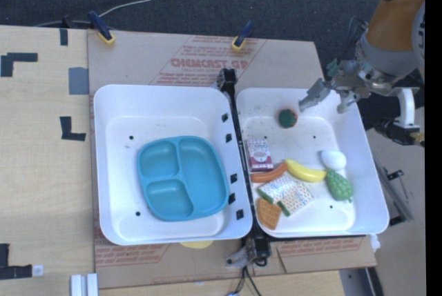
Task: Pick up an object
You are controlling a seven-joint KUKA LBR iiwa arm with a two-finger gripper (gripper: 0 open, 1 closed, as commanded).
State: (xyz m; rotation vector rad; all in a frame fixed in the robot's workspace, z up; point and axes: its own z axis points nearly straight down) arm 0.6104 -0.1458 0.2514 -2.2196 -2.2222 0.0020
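Nearest the camera, along the front of the right bin [369, 215], lies a cluster of toy food: an orange waffle piece [268, 213] at the front left, a pale cracker [290, 195] just behind it, a hot dog [267, 173] touching the cracker's left end, a banana [306, 171] beside the hot dog, and a bumpy green fruit [339, 185] at the right, with a white egg [333, 159] just behind it. A small packet [259, 153] lies flat near the divider between the bins. Farther back, a small dark green ball [287, 118] sits alone on the bin floor, well apart from the cluster.

In the left bin [110, 150] a blue sectioned plate [182, 176] rests flat, near the middle.

At the far right corner of the right bin hangs the gripper [329, 98], below the grey wrist and orange band of the arm [395, 25]. Its two fingers [309, 97] stand wide apart, one pointing left toward the ball, the other down at the rim. Nothing is between them, and they touch no object; the ball lies just beside the left finger's tip, apart from it.

Both bins sit on cardboard [166, 60] held by two clamps [101, 28] at the far edge.
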